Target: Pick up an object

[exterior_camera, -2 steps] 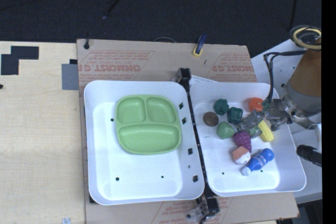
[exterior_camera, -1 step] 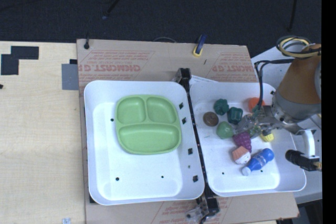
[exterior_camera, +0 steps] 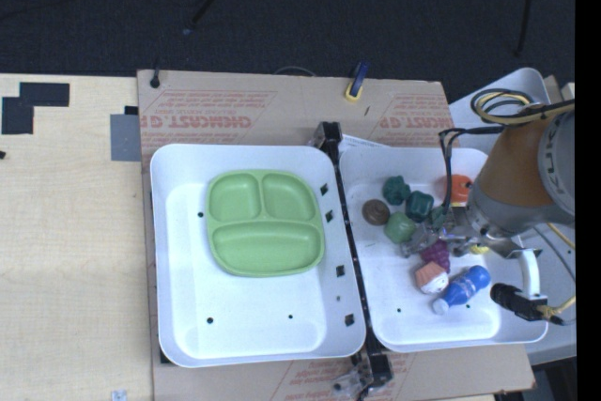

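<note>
Small objects lie in a cluster in the right bin [exterior_camera: 394, 319]: two teal pieces [exterior_camera: 407, 196], a green lump [exterior_camera: 400, 227], a brown ball [exterior_camera: 376, 212], an orange piece [exterior_camera: 458, 188], a purple item [exterior_camera: 436, 254], a pink and white block [exterior_camera: 430, 276] and a blue bottle [exterior_camera: 464, 287]. My gripper [exterior_camera: 434, 234] is down in the middle of this cluster, between the green lump and the purple item. The arm's wrist covers much of it. Whether anything is gripped is hidden.
The left bin [exterior_camera: 178, 296] holds a green divided plate [exterior_camera: 265, 223]. A black divider [exterior_camera: 343, 239] runs between the bins. Cables and the arm's body [exterior_camera: 526, 174] crowd the right bin's far right side. A blue and yellow clamp [exterior_camera: 357, 82] sits on the cardboard at the back.
</note>
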